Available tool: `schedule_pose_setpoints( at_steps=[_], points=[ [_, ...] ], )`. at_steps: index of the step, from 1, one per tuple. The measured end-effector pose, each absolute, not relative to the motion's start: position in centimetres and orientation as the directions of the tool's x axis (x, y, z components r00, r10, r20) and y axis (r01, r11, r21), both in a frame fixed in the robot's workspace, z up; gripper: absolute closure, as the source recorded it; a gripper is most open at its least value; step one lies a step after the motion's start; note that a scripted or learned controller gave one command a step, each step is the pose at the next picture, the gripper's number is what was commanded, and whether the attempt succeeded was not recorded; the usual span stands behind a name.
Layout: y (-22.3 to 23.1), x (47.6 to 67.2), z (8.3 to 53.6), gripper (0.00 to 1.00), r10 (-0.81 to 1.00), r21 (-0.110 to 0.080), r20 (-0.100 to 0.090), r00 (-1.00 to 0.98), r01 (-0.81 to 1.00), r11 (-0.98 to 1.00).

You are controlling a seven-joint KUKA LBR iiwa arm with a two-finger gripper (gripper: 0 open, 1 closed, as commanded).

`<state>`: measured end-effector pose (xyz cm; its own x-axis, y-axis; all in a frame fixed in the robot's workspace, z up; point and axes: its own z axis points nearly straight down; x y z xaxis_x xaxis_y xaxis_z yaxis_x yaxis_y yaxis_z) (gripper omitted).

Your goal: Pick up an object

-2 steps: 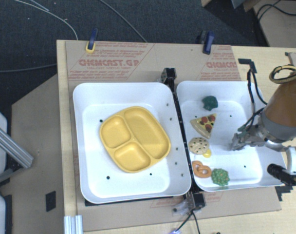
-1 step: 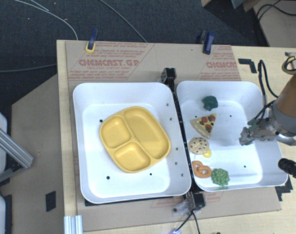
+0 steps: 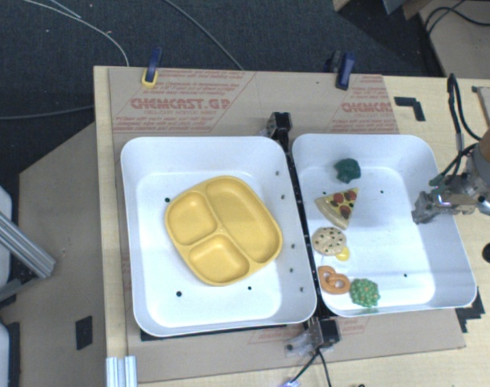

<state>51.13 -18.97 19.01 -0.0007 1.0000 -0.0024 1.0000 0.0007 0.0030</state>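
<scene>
Here the gripper (image 3: 426, 208), finger state not discernible, hangs at the right bin's (image 3: 414, 147) right rim, well apart from the pizza (image 3: 339, 205), apparently not yet committed.

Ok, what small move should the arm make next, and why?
Probably slide the tool left, further over the right bin, toward the pizza slice. It sits at the bin's right edge, while every toy lies along the left side, apart from it.

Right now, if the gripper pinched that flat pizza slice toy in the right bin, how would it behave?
The flat pizza slice toy looks thin and low, so fingers may slide over it. It probably stays stiff, seems light, and likely won't roll.
</scene>
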Motion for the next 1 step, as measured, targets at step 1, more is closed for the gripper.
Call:
schedule_pose_setpoints(
  at_steps=[1],
  points=[
    [-18.47, 50.72, 23.56, 1.0, 1.0, 0.006, -0.003, -0.001, 1.0, 0.001]
  ],
)
